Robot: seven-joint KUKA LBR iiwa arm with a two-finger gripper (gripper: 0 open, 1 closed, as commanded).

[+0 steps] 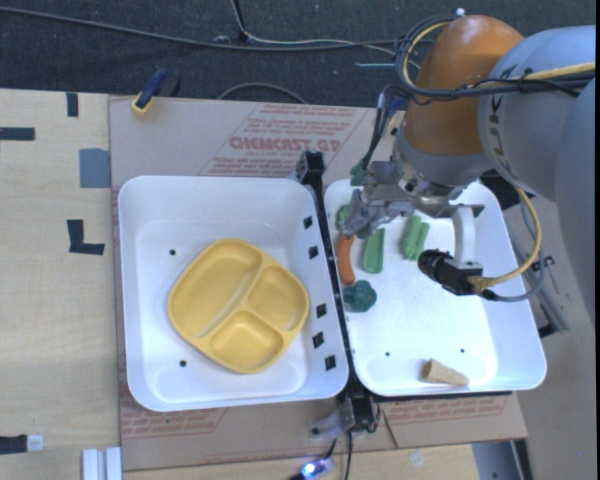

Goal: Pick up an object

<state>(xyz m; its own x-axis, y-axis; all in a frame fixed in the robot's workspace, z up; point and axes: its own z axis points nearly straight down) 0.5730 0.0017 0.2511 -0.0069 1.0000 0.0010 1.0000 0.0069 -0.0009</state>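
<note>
Two white bins sit side by side on the bench, their inner walls touching along a black clipped seam. The left bin (140,268) carries one thing, a yellow divided plate (238,305) with three compartments, lying near its centre with bare white floor on all sides. The arm (540,98) reaches over the far edge of the right bin (510,358), its orange band above the wrist, and the gripper (365,218) hangs low over that bin's far-left corner; whether its fingers are spread or closed I cannot tell.

The right bin holds five small things. Two green sticks (373,250) (414,238) lie side by side just beside the gripper. One orange carrot-like piece (346,258) lies along the left wall. One dark green lump (359,295) sits just nearer than it. One tan wedge (444,373) rests near the near edge, well apart, with open floor around it.
</note>
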